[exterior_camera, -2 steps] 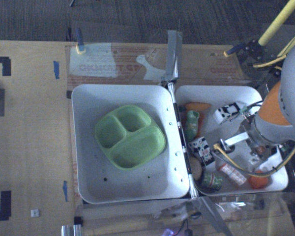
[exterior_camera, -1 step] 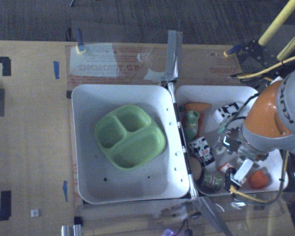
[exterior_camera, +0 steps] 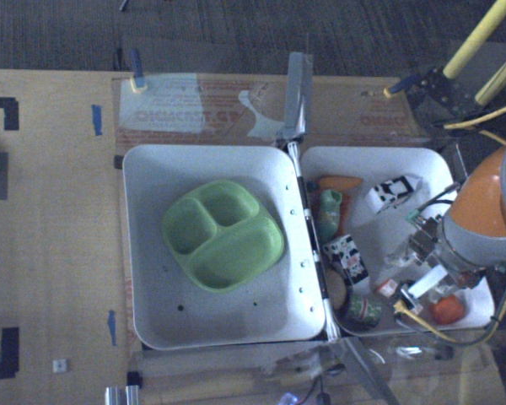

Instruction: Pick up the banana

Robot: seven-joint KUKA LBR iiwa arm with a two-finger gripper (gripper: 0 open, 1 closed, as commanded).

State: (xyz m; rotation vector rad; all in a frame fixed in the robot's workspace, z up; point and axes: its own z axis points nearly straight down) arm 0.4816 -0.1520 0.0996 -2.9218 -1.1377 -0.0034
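Clutter crowds the right bin of the two white bins on the bench, and the grey arm with its orange band reaches into it from three o'clock. The pincer hangs low over that bin's five o'clock corner, tilted down toward the near wall. From here I cannot tell whether it is wide or narrow, and I can make out nothing gripped in it.

Just beside the pincer, at its four o'clock, sits a red ball-like thing. A thin yellow strip curves under the pincer along the near wall. It may be the banana or only a cable off the arm, and I cannot say which, so that corner is the only place where I can point to anything banana-coloured in the bin.

Along the bin's nine o'clock side lie a green bottle, and below it a black-and-white patterned carton. A dark green can lies at seven o'clock. An orange carrot-shaped piece lies at eleven o'clock, and a second black-and-white piece lies near twelve.

The left bin holds a green divided plate, set a little askew around its middle. Blue tape marks dot the bench at the bins' ten o'clock.
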